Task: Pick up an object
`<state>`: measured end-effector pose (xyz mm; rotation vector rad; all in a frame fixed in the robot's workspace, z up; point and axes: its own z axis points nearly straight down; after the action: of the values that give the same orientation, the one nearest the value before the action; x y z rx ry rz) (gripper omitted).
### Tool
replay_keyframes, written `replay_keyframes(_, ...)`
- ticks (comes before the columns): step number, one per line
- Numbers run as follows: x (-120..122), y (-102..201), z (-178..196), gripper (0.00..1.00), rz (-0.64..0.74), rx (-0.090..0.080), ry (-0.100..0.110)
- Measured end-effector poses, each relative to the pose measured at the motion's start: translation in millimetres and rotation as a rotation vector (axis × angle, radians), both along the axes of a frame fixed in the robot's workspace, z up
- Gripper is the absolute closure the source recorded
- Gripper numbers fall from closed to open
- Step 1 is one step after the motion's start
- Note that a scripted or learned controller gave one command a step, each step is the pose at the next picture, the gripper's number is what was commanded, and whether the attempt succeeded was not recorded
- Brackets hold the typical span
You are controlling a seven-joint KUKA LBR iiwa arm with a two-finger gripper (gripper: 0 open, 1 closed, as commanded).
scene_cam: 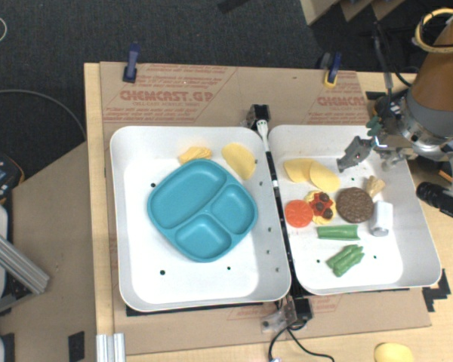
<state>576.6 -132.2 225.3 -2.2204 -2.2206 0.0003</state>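
Observation:
The right bin (396,266) holds several toy foods: two yellow slices (311,173), an orange-red round slice (299,213), a small red and yellow piece (321,204), a brown patty (355,204), a white cylinder (381,219), a tan piece (374,185), a flat green strip (337,233) and a green bean pod (345,259). My gripper (353,155) hangs over the back of this bin, tilted down to the left, just right of the yellow slices and behind the patty. Nothing shows in its grasp.
The left bin (136,217) carries a blue divided plate (202,210) and two yellow pieces (194,154) (240,159) behind it. Blue clamps (130,64) (332,68) stand at the board's far edge. A black bracket (260,116) sits between the bins at the back.

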Motion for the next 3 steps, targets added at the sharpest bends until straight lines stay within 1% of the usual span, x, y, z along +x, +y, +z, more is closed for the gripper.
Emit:
replay_keyframes(1,72,-33,-101,0.0,0.002,-0.004,-0.008)
replay_keyframes(2,69,-32,-86,1.0,0.001,-0.004,-0.007)
replay_keyframes(3,46,39,-30,1.0,0.005,0.001,-0.003)
